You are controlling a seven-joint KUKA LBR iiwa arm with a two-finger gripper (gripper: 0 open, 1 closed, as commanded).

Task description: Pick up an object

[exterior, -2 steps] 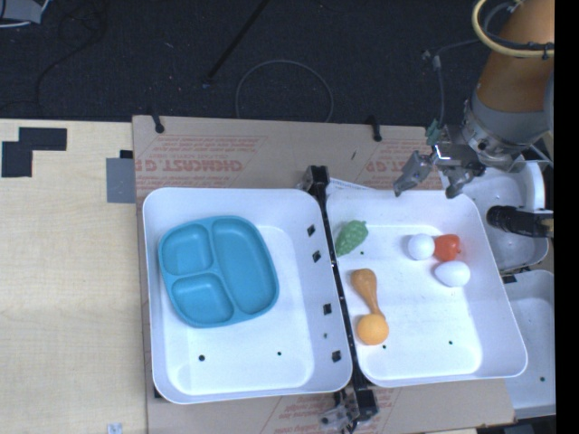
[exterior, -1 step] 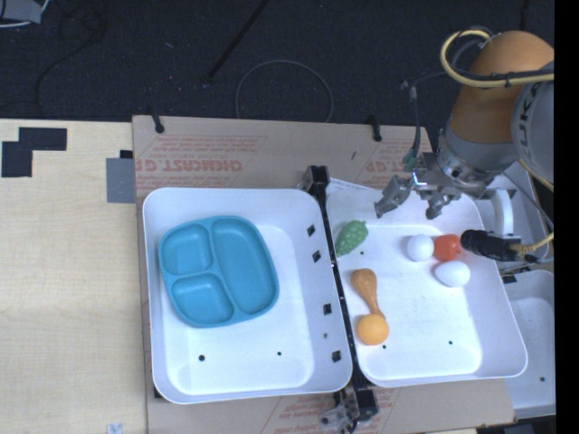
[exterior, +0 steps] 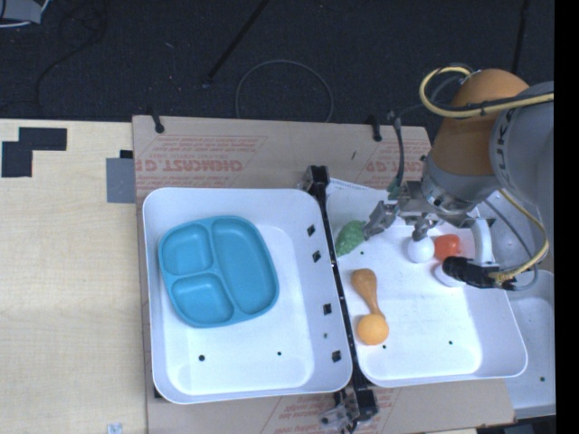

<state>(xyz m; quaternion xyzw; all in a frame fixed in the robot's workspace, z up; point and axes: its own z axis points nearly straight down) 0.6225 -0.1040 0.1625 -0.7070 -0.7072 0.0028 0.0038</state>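
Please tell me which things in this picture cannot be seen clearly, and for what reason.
- Gripper: small and blurred in the camera view, over the right bin; whether its fingers touch the green object cannot be told.
- White object and red object: the arm's wrist hides part of them; their shapes are unclear.
- Arm: cut off by the right edge.
- Green object: too blurred to identify.

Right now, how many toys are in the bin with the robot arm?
4: green toy at the bin's left edge, orange maraca-shaped toy in the middle, white ball and red toy beside the gripper. Others may hide under the arm.
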